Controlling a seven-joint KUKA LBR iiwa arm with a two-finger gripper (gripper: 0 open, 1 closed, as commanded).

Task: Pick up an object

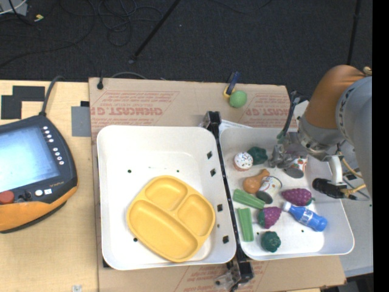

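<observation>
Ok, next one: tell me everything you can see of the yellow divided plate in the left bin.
The yellow divided plate looks like matte moulded plastic, rounded in outline, with three compartments: two smaller ones toward the top and right, one larger along the lower left. It lies flat and upright on the floor of the left bin, turned at a slant, in the bin's lower middle. Nothing sits in its compartments. Its right edge comes close to the divider between the bins; whether they touch is unclear.

Light wooden bench (36, 254) carrying a flat brown printed cardboard sheet (152, 105) | two shallow white plastic bins (121, 157) sitting side by side on the cardboard | grey-and-orange handheld control pendant (30, 169) lying at the bench's left.
</observation>
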